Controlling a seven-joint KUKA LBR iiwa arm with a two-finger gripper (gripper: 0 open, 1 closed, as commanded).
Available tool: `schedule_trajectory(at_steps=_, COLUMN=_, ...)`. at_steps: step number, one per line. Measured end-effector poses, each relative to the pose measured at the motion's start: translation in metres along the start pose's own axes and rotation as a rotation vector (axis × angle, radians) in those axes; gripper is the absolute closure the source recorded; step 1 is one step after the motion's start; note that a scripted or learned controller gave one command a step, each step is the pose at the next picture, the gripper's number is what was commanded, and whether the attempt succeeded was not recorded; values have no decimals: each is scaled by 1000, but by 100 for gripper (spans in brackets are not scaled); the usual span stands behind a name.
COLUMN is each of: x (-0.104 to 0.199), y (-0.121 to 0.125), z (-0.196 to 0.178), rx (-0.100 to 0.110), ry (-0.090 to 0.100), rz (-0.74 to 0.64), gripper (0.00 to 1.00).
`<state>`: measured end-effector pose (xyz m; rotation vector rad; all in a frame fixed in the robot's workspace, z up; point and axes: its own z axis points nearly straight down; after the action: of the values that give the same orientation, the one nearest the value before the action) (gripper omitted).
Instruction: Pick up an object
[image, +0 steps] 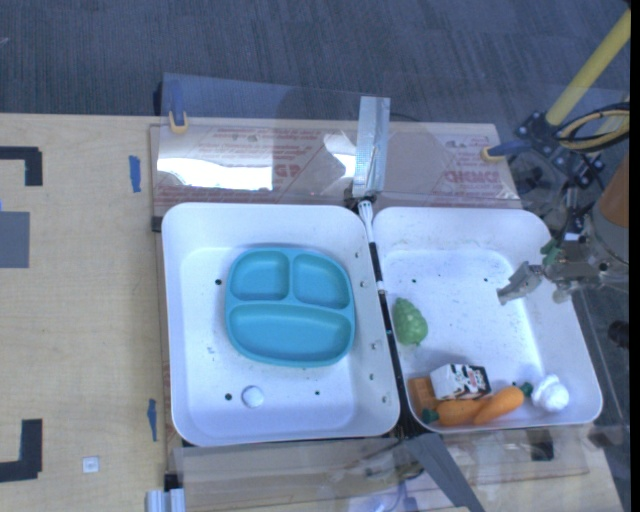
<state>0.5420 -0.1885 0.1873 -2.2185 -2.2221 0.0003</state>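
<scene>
gripper (522, 280): it is at the right edge of the right bin, above the white floor, on the end of the arm that comes in from the right. i cannot tell how the jaws stand, they are too small and blurred; nothing is seen between them.
right bin (470, 235): white, shallow, with small dark specks on the floor.
green leafy toy (409, 321): it lies by the left wall of the right bin, well apart from the gripper.
orange carrot toy (482, 407): it lies along the front wall of the right bin.
small box with black and white print (460, 380): just behind the carrot, touching it or almost.
white round object (549, 394): in the front right corner, just beside the carrot tip.
left bin (190, 300): white, it holds a blue plate with 3 compartments (291, 305) in the middle.
small white disc (253, 397): near the front of the left bin, apart from the plate.
</scene>
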Motion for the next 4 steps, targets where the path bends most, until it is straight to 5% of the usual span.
schedule_trajectory(at_steps=1, x=38, y=-52, z=84, rx=7, ry=1, rz=160, gripper=0)
schedule_trajectory(at_steps=2, x=89, y=-61, z=100, rx=-8, ry=-3, rz=251, gripper=0)
schedule_trajectory(at_steps=3, x=88, y=-59, z=89, rx=-13, ry=-3, rz=255, gripper=100)
schedule_trajectory(at_steps=4, x=88, y=-60, z=90, rx=-12, ry=-3, rz=254, gripper=0)
